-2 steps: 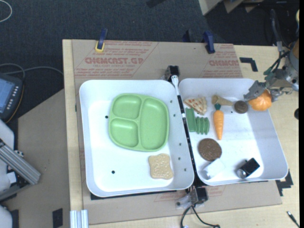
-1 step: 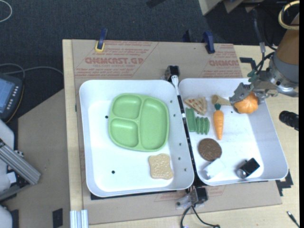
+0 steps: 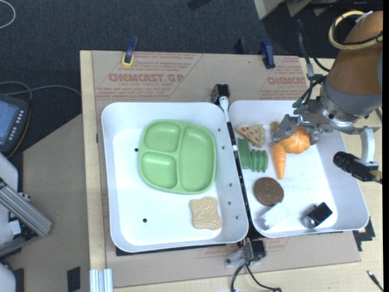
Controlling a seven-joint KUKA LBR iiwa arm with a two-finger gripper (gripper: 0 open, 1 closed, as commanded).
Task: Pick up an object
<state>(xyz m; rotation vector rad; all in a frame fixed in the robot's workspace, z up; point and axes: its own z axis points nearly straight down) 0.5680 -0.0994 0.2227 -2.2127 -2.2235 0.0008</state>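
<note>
On the bench: two white bins side by side on a brown board printed with red lettering, clamps at its far edge, dark carpet around.
Left bin [image 3: 118, 163]: a green divided plate [image 3: 178, 157] and a slice of toast [image 3: 205, 213] near the front.
Right bin [image 3: 340, 190]: a sandwich wedge [image 3: 252, 134], green ridged piece [image 3: 252, 157], carrot [image 3: 279, 160], brown cookie [image 3: 268, 191], small black object [image 3: 318, 215].
Orange [image 3: 296, 143]: round, bright, at the bin's far side, touching the carrot's top.
My arm [image 3: 355, 59]: reaching in from the right, wrist low over the bin.
My claw [image 3: 293, 126]: right over the orange; I cannot tell how far it's open, or whether it has hold of it.
</note>
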